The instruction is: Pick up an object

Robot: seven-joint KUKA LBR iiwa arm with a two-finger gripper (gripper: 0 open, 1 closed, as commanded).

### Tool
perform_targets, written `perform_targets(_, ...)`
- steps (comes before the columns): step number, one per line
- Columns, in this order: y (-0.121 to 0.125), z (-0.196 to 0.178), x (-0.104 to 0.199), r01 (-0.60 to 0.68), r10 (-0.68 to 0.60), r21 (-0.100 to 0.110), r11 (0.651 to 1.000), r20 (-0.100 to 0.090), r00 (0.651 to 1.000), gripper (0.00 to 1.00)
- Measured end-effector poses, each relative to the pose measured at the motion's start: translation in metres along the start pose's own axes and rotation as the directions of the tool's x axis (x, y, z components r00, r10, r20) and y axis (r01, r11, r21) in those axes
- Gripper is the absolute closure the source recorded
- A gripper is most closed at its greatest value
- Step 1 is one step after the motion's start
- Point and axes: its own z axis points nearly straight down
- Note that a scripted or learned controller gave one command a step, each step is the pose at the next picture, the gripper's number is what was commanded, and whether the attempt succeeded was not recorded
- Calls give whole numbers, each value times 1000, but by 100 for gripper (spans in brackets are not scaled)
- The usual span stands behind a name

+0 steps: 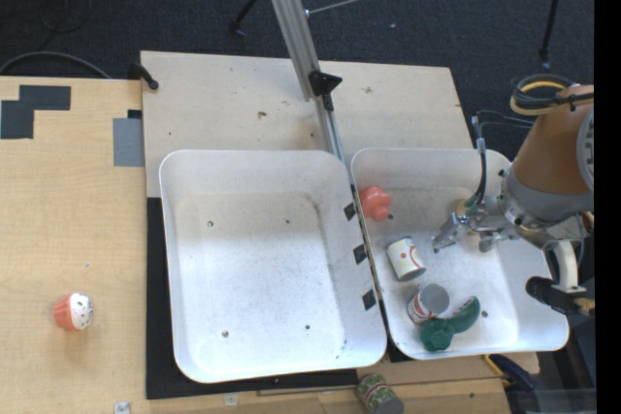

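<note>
White plastic walls hem the right bin [490, 344], where the objects sit: a pink piece [375, 202] near the left wall, a white cup [406, 259] mid-floor, a grey-topped cup [427, 302] and a green toy [448, 326] toward the front rim. The gripper [464, 230] hangs over bare floor; its fingers' spread cannot be told.

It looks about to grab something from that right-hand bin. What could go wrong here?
The cup and the green toy lie touching, so a grab there may knock one aside or catch both. The white cylinder lies on its side and may roll away. The orange toy sits against the bin wall, leaving little room.
</note>
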Motion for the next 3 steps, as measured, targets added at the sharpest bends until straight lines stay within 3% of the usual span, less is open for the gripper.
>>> perform_targets(1, 1, -13, -1, -5, 5, -4, 1000, 1, 1000, 100)
perform_targets(3, 5, -120, -8, 1, -1, -11, 1000, 4, 1000, 100)
